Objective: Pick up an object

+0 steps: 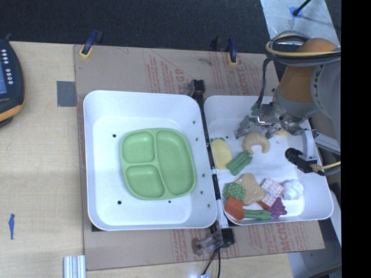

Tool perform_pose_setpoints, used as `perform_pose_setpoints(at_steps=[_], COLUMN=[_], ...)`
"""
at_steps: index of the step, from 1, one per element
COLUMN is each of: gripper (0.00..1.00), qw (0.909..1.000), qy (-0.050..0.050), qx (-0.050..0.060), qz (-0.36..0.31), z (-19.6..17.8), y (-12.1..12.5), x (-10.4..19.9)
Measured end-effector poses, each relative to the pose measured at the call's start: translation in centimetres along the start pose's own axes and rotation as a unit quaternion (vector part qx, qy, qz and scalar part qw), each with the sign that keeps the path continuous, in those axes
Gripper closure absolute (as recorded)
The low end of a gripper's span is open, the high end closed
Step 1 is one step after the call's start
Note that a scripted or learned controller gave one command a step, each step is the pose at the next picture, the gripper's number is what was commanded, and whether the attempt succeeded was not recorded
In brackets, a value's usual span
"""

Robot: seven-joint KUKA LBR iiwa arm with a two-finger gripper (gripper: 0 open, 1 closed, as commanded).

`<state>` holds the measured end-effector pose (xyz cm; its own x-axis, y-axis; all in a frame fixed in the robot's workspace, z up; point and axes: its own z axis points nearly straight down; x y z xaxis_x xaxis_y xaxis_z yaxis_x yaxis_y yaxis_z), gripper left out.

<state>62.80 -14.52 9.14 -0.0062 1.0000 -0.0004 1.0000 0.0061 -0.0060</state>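
The arm's gripper point(259, 127) hangs low over the far part of the right bin point(316, 213), just above a tan croissant-shaped toy point(257, 143); whether its pincer is apart or together cannot be told. A green divided plate point(157, 164) lies in the left bin point(98, 207).

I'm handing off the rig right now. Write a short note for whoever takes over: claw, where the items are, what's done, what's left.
Claw: low in the right bin, over its far side, right above the croissant. Nothing seen held.
Right bin: yellow piece and green pickle near the divider; cookie, carrot, purple piece and others toward the near edge.
Left bin: green tray.
Done: arm is positioned over the items.
Left: grasp one item and lift it.
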Motion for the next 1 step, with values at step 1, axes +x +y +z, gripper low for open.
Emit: perform_pose_setpoints(at_steps=[1], gripper=[0.00], qw=[1.0000], qy=[-0.001], qx=[-0.004], qz=[0.002], z=[-0.17], y=[2.95], x=[-4.02])
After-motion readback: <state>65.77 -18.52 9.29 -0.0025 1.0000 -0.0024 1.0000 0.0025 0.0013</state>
